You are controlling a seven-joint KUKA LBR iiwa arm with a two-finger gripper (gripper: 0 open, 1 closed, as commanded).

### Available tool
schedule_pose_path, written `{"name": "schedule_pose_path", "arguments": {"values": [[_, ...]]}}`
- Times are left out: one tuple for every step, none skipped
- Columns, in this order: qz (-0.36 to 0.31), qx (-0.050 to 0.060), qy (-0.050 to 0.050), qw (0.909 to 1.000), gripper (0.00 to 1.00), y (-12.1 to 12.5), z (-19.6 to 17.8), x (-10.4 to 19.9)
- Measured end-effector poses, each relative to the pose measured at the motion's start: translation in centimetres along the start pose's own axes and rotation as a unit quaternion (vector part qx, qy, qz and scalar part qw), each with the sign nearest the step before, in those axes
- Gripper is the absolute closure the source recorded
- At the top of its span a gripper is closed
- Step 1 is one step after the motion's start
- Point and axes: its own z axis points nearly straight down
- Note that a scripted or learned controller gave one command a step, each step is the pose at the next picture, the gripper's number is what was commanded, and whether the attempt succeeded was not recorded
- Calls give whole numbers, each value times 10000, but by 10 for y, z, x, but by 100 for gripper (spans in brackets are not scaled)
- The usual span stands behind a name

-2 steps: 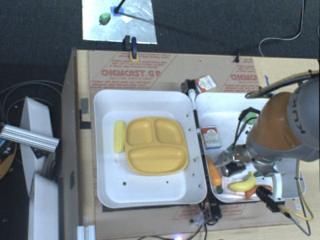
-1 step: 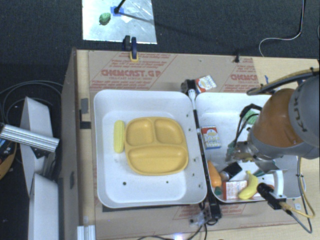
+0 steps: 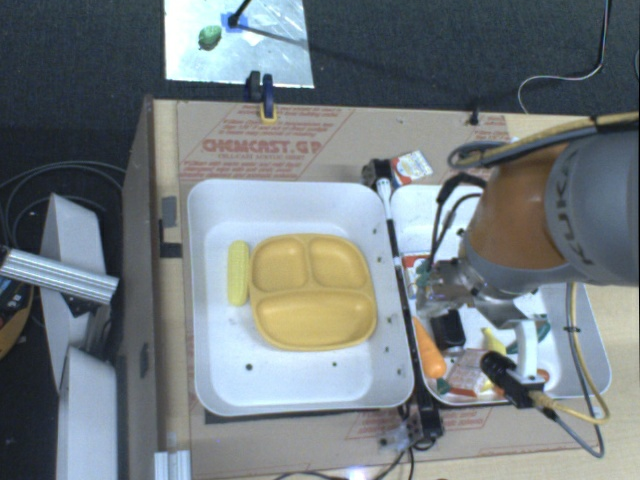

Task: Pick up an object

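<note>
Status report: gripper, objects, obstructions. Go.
Arm low over right bin, gripper hidden under wrist. Carrot and small clutter beside it, nothing seen grasped. Left bin: yellow tray, corn.

We see two bins side by side on the desk (image 3: pixel 300 128). In the left bin (image 3: pixel 215 368) a divided plate (image 3: pixel 310 290) lies near the middle, with a corn cob (image 3: pixel 238 272) just beside it on its left. The arm (image 3: pixel 540 218) reaches over the right bin (image 3: pixel 590 358), where a carrot (image 3: pixel 428 351) lies along the left wall, near small clutter we cannot tell apart.
</note>
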Motion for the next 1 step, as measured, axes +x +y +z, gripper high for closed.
{"name": "schedule_pose_path", "arguments": {"values": [[6,2,-3,10000,0,0,0,-1]]}}
